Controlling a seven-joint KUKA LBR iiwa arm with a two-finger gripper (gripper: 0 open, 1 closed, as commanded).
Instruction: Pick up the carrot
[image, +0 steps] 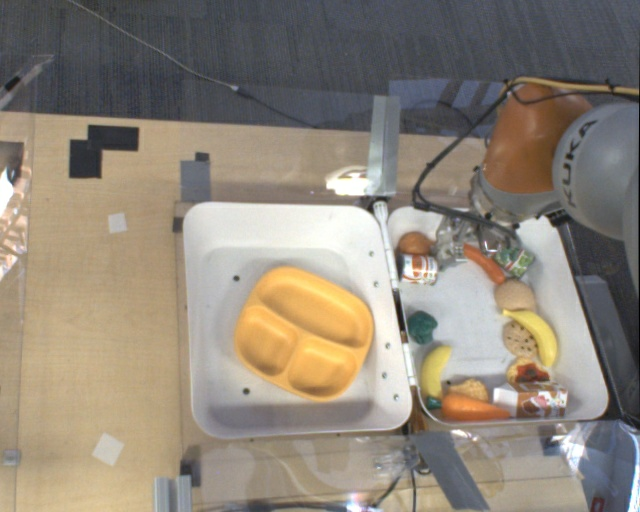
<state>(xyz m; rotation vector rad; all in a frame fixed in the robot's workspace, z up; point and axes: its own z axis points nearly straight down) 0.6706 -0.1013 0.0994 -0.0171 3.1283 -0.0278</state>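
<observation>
Two carrot-like pieces lie in the right bin (590, 400). A slim orange-red carrot (486, 266) lies slanted near the bin's far side. A thicker orange carrot (476, 407) rests along the near wall. My gripper (463, 241) hangs low over the far part of this bin, with its tip just left of and above the slim carrot's upper end. The orange band (525, 140) and grey wrist rise behind it. Whether the gripper touches that carrot is unclear.
Around the slim carrot are a brown ball (413, 243), a red-labelled can (420, 268), a green can (516, 262) and a potato (515, 296). Nearer lie a banana (541, 336), green broccoli (422, 325) and several other toy foods. The left bin (215, 250) holds a yellow divided plate (303, 330).
</observation>
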